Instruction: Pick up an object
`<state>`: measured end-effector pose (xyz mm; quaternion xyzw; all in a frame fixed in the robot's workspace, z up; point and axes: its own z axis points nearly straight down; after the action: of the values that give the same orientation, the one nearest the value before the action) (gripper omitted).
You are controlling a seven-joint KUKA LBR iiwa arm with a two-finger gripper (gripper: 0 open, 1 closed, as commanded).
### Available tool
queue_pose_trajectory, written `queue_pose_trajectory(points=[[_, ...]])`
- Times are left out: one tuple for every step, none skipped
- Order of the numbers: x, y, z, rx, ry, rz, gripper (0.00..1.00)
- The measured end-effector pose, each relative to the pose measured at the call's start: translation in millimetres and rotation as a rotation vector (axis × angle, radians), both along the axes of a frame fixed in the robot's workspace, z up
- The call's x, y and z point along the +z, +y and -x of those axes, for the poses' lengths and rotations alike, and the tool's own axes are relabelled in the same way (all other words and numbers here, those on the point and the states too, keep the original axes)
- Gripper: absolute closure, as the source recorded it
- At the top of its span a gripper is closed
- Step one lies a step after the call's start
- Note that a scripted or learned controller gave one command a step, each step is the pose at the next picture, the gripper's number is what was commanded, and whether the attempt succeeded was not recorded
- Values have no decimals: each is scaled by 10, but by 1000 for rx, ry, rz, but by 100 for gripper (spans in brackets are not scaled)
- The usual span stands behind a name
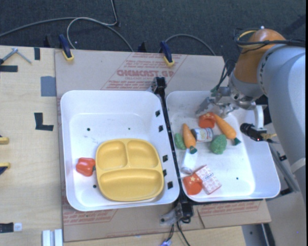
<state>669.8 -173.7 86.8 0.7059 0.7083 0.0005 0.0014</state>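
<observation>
Left to right from the yellow divided plate (pixel 129 169): a red piece (pixel 85 166) touches its left edge, and right of it, across the bin wall, lie two carrots (pixel 189 138), a small bottle (pixel 204 134) and a green lump (pixel 218 144), packed close. That crowding is the risk, I'd say: a descent could nudge neighbours or pinch two at once. The gripper (pixel 219 104) hangs above the right-hand carrot (pixel 225 126), just up-left of it, holding nothing; spread or closed, I cannot tell.

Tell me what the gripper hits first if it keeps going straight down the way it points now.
Probably the red toy just below the gripper, with an orange carrot touching it on the right. Depth is hard to judge from this slanted view, so the carrot could come first.
</observation>
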Motion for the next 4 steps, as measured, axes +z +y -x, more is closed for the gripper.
queue_pose_trajectory(points=[[-8,689,341,0,1,-2,0],[-10,468,16,-1,-1,0,0],[-16,738,10,-1,2,-1,0],[-13,607,9,-1,1,0,0]])
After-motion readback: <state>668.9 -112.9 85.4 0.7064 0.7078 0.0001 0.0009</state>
